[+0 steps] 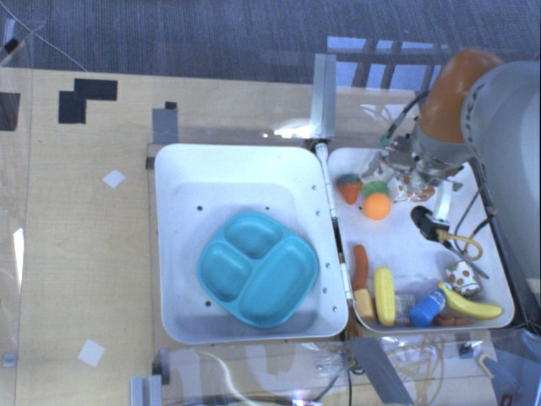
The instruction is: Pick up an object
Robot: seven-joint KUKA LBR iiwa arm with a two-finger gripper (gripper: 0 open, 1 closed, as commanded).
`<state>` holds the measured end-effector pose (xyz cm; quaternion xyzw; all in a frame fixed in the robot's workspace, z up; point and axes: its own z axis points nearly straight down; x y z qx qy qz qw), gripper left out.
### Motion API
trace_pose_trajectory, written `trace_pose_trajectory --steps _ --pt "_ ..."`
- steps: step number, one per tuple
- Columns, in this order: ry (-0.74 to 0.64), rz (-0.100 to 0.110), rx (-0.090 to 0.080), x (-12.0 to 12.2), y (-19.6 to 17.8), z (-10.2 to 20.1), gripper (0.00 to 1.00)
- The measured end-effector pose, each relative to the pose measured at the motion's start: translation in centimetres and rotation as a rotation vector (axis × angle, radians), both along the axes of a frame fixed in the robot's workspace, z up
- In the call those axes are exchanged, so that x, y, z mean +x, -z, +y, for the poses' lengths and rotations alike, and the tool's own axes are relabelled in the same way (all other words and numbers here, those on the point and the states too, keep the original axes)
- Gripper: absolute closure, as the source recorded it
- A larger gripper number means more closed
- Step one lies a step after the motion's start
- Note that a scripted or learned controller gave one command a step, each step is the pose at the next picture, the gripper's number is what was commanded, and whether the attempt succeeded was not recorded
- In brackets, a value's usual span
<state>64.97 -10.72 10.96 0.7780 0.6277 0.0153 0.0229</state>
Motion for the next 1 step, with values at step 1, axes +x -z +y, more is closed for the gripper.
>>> trace_pose_trajectory --steps 1 --pt "-0.206 0.046 0.010 -0.27 -11.85 2.85 0.00"
